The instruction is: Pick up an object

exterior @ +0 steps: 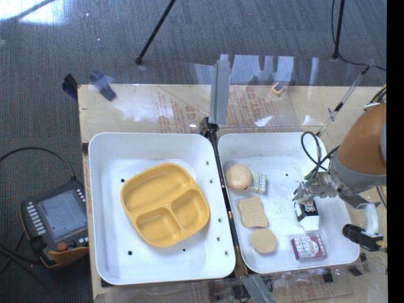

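Note:
The right bin [278, 145] holds a round tan bun [238, 177], a small patterned packet [257, 182] beside it, a toast-shaped slice [252, 212], a round biscuit [263, 240], a pink packet [308, 247] and a small black-and-white box [308, 217]. My gripper [305, 202] hangs low over the right side of this bin, directly above the black-and-white box. The arm's grey wrist and orange band reach in from the right. The fingertips blend with the box below them.
The left bin [107, 150] holds a yellow divided plate [164, 204]. A grey upright post [219, 96] stands behind the seam between the bins. A teach pendant [55, 223] lies on the floor at left. Cables loop near the wrist.

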Robot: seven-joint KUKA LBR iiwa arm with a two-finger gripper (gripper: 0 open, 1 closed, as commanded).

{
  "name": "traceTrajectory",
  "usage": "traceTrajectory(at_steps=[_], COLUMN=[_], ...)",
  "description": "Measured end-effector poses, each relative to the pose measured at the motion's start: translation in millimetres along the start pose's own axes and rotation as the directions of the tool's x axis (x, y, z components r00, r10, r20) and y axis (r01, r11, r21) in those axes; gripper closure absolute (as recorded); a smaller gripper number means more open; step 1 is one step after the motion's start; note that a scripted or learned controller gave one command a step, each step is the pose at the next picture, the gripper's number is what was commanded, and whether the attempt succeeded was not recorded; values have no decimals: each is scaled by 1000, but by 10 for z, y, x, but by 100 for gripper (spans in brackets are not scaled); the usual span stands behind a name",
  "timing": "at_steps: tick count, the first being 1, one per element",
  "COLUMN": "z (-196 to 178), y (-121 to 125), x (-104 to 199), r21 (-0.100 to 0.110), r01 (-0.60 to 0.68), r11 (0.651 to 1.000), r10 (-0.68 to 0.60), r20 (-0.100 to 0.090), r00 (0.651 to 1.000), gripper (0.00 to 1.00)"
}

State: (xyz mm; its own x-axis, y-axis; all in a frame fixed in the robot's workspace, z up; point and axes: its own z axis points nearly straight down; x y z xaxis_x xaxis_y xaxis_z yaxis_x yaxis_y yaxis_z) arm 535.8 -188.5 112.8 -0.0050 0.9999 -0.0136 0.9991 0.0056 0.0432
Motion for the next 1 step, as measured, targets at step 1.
traceTrajectory(at_steps=[1], z=[10], y=[-3], x=[5], r21=[2], r01=[1], r11=[1000], r10=[-1], r20=[-1], r00=[1000], gripper=[0])
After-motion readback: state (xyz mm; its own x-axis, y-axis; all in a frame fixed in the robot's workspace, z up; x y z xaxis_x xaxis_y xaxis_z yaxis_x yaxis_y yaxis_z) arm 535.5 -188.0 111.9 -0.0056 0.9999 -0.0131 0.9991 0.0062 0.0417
